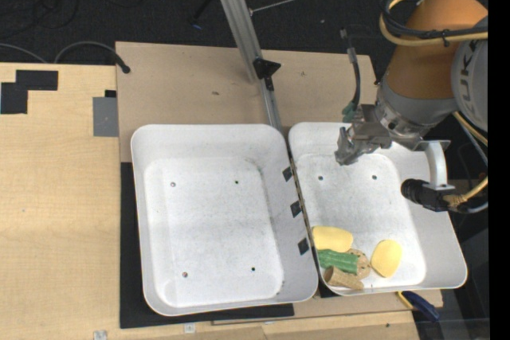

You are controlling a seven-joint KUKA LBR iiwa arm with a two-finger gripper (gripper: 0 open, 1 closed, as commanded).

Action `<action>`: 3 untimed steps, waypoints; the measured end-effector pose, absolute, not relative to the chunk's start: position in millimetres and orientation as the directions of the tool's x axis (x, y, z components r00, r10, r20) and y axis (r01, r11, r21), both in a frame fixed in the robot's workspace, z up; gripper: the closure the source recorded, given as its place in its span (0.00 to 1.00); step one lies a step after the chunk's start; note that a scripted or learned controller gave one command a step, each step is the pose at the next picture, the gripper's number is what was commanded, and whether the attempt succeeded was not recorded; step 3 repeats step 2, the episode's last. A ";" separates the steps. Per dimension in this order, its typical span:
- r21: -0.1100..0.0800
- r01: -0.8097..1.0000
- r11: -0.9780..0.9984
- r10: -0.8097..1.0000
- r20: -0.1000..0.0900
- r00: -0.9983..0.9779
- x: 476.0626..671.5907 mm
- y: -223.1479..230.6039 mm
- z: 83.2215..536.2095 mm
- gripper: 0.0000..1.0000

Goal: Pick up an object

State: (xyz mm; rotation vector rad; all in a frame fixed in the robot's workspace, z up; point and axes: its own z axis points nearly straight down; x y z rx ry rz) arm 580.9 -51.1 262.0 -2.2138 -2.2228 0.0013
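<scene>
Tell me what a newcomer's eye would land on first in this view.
The grey arm's orange band at upper right stands out most, with the gripper hanging over the far part of the right bin. Next comes the small cluster in that bin's near corner: a yellow piece, a green piece, a tan piece and a second yellow piece.

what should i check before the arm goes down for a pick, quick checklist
1. Objects in reach: ok, yellow piece, green piece, tan piece and round yellow piece lie in the right bin.
2. Gripper above a target: not ok, it is over the bin's far end, away from the pile.
3. Gripper carrying nothing: cannot tell.
4. Target standing apart: not ok for the clustered three; the round yellow piece looks freest.
5. Targets clear of walls: not ok, they crowd the near corner.
</scene>
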 end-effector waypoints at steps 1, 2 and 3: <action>-0.006 1.000 0.003 1.000 0.002 -0.003 568.5 -5.4 242.4 1.00; -0.007 1.000 0.004 1.000 0.002 -0.004 546.5 46.4 228.0 1.00; -0.007 1.000 0.004 1.000 0.002 -0.004 546.5 46.4 228.0 1.00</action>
